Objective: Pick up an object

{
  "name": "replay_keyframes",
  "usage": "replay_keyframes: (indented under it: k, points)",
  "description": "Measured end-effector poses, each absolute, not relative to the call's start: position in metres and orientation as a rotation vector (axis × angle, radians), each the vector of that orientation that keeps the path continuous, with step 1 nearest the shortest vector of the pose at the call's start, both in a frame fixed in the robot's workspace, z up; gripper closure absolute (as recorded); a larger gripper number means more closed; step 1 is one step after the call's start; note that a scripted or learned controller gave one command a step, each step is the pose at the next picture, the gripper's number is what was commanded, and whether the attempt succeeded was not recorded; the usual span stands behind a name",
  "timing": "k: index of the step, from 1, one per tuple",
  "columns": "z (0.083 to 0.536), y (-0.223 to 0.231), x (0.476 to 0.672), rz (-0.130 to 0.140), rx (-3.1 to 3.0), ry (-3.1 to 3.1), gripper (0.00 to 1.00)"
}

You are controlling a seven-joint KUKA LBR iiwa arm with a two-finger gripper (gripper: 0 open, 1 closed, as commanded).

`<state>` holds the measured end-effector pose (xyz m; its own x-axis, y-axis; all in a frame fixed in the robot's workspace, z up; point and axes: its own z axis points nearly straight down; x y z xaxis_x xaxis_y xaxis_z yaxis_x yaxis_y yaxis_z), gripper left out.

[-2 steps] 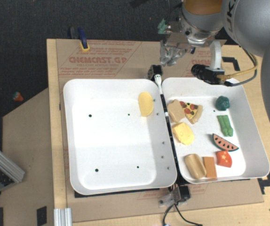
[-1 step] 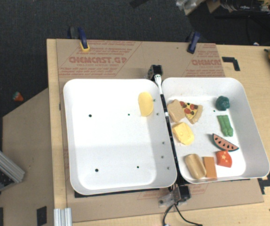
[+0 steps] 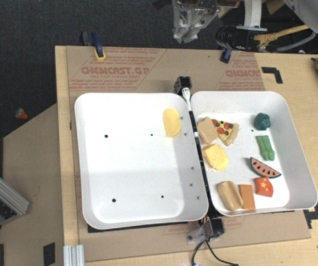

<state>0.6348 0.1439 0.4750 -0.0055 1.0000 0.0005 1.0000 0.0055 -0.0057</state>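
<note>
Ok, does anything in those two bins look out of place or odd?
One thing: a yellow piece lies alone in the left bin, near the divider, while all the other toy foods sit together in the right bin. Nothing looks spilled or damaged.

Left bin (image 3: 92, 148) open; right bin (image 3: 297, 165) crowded

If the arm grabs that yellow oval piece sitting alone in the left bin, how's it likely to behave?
The yellow oval piece looks smooth and rounded, so it may slip from a two-finger pinch or roll when nudged. It resembles moulded toy food, so probably stiff and light. It lies near the left white bin's right wall, which may crowd one finger. The gripper hangs above the bench's far edge.
</note>
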Motion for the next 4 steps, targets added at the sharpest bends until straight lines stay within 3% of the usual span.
replay_keyframes:
  k: [1, 2, 3, 4]
  points:
    - [0.353, 0.199, 0.605, 0.017, -2.209, -2.222, 1.0]
    - [0.446, 0.223, 0.668, -0.02, -2.223, -2.23, 1.0]
    - [0.503, 0.225, 0.634, -0.015, -2.221, -2.227, 1.0]
    - [0.482, 0.225, 0.566, 0.008, -2.215, -2.222, 1.0]
